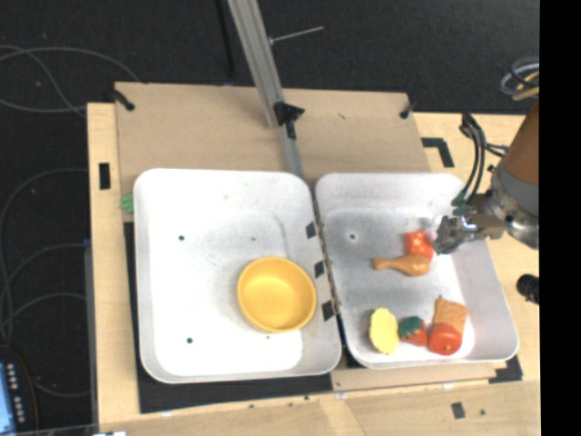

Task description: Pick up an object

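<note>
The right bin holds several small toy foods. A small red piece lies beside a tan drumstick-shaped piece near the bin's middle right. At the front lie a yellow piece, a small green piece, a red tomato-like piece and an orange-brown piece. My gripper hangs at the right side of this bin, just right of the small red piece. The left bin carries a yellow bowl near its front right.
A slanted metal pole rises from behind the bins, ending at a black clamp by the back edge. Cables lie on the dark floor at left. The arm's grey body with its orange band occupies the right edge.
</note>
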Tool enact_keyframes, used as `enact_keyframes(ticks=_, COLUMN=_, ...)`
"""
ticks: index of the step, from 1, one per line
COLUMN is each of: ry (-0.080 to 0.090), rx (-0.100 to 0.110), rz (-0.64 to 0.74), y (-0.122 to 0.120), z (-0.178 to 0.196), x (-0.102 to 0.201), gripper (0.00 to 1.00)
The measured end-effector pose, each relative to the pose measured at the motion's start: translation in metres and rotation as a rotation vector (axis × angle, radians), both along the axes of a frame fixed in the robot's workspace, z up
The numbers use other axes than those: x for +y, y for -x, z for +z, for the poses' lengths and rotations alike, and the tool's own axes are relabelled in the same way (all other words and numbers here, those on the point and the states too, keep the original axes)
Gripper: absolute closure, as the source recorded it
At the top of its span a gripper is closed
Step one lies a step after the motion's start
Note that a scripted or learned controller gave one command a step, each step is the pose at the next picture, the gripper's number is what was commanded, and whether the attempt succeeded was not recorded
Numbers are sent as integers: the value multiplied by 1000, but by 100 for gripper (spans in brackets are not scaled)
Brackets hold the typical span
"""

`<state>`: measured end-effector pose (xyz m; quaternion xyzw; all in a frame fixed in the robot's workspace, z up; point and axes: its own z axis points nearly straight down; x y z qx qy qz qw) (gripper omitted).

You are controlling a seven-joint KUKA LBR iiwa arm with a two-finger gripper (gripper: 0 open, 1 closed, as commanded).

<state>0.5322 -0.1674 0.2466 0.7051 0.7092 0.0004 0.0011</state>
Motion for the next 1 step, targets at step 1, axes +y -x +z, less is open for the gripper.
enact_keyframes(ticks=1, ry=-2, rx=-1, rz=2, y=-12, z=7, x=44, gripper=100)
